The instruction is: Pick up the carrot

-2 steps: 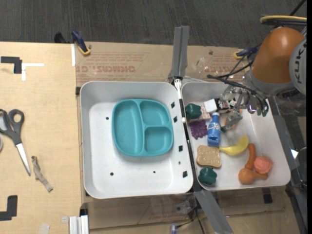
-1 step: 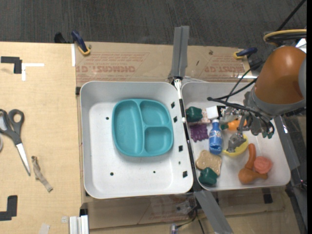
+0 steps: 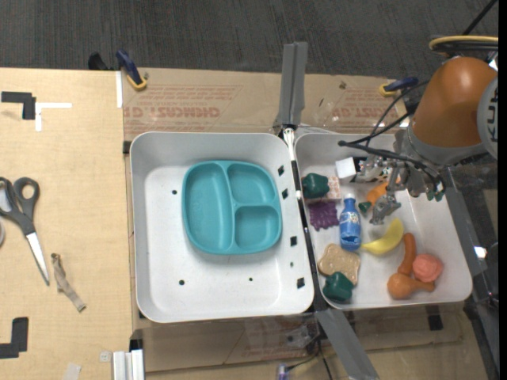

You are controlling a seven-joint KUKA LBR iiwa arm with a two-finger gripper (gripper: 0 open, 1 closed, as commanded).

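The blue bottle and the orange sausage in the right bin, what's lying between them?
In the camera view, a yellow banana lies between the blue bottle and the orange sausage, near the middle of the right bin.

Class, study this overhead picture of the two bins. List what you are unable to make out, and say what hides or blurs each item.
1. Tool: in the camera view its tips are too small and blurred against the clutter to tell how they stand.
2. Carrot: a small orange piece at the tool, partly hidden by it; contact is unclear.
3. Right bin: the arm covers its far corner.
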